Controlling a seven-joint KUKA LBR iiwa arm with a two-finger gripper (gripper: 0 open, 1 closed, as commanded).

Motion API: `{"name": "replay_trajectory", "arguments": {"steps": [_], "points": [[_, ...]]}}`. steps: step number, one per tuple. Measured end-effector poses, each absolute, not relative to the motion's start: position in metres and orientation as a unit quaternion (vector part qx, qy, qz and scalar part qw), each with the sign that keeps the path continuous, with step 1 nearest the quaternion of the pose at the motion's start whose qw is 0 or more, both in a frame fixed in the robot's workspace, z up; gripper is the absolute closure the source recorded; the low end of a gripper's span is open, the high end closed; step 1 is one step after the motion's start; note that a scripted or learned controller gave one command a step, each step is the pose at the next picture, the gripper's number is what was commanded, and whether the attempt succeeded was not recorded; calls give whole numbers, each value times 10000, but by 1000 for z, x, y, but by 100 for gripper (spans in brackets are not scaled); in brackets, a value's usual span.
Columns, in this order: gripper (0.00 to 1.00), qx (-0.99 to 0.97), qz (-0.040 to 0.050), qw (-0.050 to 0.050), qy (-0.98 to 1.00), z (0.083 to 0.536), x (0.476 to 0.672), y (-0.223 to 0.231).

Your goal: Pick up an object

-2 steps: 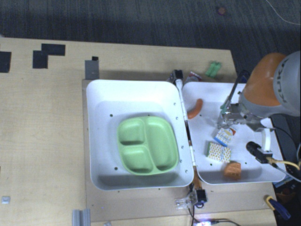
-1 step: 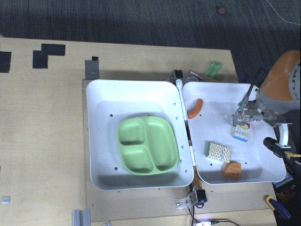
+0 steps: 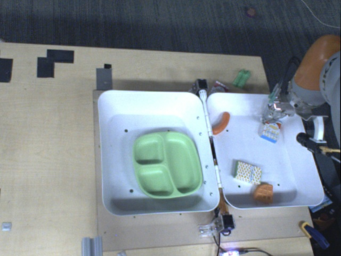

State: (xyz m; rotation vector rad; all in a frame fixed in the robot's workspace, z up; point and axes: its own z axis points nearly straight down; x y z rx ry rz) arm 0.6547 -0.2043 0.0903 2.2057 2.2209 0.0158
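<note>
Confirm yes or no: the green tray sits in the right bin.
No. The green tray lies in the left bin; the right bin holds the small items instead.

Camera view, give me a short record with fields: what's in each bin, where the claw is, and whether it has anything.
left bin: white, shallow; holds a light green plastic divided plate with three compartments
right bin: white, shallow; holds four things
orange sausage-shaped toy: by the right bin's left wall
blue and white small box: directly under the claw
patterned flat pad: near the front
brown chunky block: front, beside the pad
claw: over the right bin's back right part
grasp: cannot tell
</note>
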Motion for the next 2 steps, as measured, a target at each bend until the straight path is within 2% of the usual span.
{"name": "replay_trajectory", "arguments": {"steps": [1, 2], "points": [[100, 7050, 21, 37, 7092, 222, 670, -206], [0, 7050, 14, 24, 7092, 220, 670, -205]]}}
